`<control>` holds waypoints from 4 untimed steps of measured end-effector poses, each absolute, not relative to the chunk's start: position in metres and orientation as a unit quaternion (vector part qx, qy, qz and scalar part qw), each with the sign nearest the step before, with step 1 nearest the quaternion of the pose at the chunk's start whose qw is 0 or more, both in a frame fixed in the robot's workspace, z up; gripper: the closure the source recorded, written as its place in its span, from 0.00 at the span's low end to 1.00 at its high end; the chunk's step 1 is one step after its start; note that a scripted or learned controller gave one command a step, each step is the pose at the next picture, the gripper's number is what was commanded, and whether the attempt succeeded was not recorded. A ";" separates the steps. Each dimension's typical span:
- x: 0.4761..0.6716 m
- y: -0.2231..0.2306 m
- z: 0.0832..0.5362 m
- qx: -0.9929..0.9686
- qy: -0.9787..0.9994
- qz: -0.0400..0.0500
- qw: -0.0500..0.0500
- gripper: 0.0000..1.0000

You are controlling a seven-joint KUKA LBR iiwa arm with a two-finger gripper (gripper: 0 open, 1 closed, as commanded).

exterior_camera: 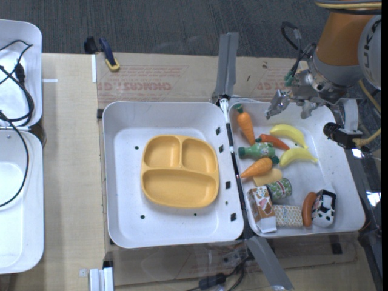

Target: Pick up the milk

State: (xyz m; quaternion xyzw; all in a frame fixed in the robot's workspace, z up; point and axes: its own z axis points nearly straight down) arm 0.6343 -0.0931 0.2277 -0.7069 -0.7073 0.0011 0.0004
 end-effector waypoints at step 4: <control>0.491 -0.222 0.165 -0.445 -0.895 0.000 0.000 0.00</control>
